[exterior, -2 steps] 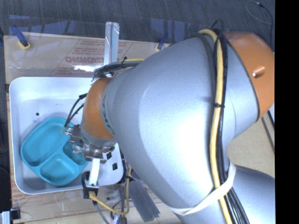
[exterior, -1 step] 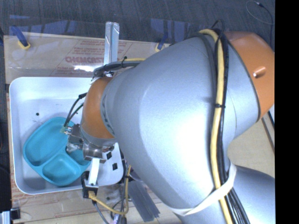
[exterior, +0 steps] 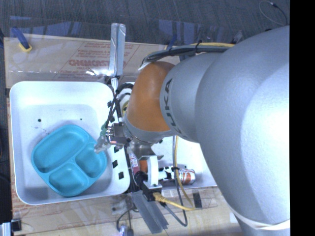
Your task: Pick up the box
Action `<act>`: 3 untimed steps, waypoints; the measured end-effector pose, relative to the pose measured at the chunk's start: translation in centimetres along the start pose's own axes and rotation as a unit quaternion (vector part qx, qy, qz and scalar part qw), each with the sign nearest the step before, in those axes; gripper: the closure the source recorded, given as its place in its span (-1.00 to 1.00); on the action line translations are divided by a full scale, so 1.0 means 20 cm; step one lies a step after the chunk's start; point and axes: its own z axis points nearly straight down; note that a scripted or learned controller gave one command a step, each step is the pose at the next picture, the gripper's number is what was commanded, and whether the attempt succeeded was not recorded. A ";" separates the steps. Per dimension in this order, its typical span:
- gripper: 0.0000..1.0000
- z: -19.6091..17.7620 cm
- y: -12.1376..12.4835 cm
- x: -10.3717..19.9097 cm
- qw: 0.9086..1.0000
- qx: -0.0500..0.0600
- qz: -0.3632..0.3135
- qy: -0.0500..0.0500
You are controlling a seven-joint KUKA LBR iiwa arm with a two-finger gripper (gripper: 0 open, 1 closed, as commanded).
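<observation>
My gripper (exterior: pixel 105 141) hangs below the orange wrist band, over the right edge of the left white bin (exterior: pixel 29 97), just beside a blue divided plate (exterior: pixel 69 160). The wrist and cables hide its tip, and I see nothing held in it. The grey arm covers most of the right bin (exterior: pixel 209 178).
The blue plate lies in the front half of the left bin. A small orange and silver can (exterior: pixel 185 176) lies on its side in the right bin, near its front wall. A brown board with red print (exterior: pixel 88 58) runs behind the bins.
</observation>
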 end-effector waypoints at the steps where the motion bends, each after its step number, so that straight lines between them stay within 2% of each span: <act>1: -1.00 -0.04 0.03 -0.46 0.997 0.000 -0.072 0.000; 2: -1.00 0.28 0.06 -0.91 0.994 0.002 -0.113 0.000; 3: -1.00 0.28 0.06 -0.91 0.994 0.001 -0.113 0.000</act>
